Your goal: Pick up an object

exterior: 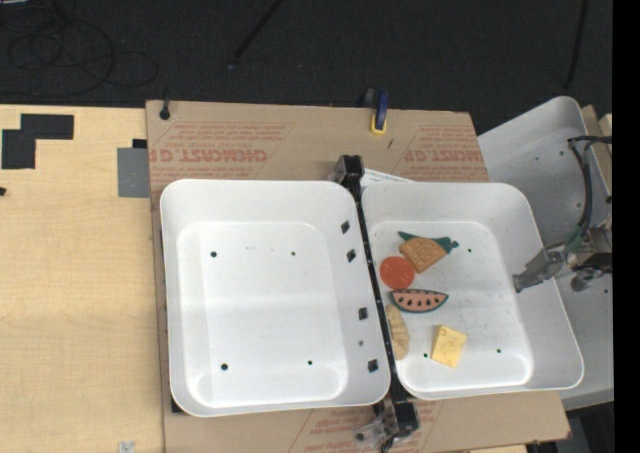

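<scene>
The right white bin (545, 241) holds several toy foods on its left side. An orange wedge with teal leaves (424, 251) lies farthest back, with a red round piece (397, 272) just left of it. A watermelon slice (418, 299) sits below those. A tan bread-like piece (398, 333) lies along the bin's left wall, and a yellow block (448, 346) is near the front. My gripper (560, 269) hovers at the bin's right rim, well to the right of all the objects, with nothing visibly in it.
The left white bin (180, 271) sits beside the right one, with a black divider strip (362, 281) and clamps between them. Both rest on a cardboard sheet (250, 146) on the wooden bench. A white panel (545, 141) stands at the far right.
</scene>
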You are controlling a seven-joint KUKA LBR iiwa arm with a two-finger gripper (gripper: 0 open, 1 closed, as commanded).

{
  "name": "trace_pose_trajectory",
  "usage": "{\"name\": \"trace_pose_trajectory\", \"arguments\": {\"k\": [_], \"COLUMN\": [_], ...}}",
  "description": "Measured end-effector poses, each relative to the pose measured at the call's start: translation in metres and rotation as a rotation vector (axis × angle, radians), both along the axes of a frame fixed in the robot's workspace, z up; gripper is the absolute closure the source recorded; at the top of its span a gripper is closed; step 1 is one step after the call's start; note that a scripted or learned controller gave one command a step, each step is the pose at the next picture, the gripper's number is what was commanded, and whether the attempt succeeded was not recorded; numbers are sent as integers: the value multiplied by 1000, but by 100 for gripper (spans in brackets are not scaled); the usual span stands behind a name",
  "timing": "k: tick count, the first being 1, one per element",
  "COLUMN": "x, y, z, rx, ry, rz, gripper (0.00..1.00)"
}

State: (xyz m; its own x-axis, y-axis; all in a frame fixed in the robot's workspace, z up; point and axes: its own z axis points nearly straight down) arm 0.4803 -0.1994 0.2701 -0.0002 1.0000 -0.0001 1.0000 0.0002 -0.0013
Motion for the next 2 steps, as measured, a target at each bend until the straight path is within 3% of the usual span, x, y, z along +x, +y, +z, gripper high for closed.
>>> {"name": "trace_pose_trajectory", "arguments": {"k": [1,2], "x": [0,-4], "y": [-1,40], "z": [9,113], "rx": [1,-1], "ry": [2,-9], "rz": [0,5], "gripper": [100,100]}}
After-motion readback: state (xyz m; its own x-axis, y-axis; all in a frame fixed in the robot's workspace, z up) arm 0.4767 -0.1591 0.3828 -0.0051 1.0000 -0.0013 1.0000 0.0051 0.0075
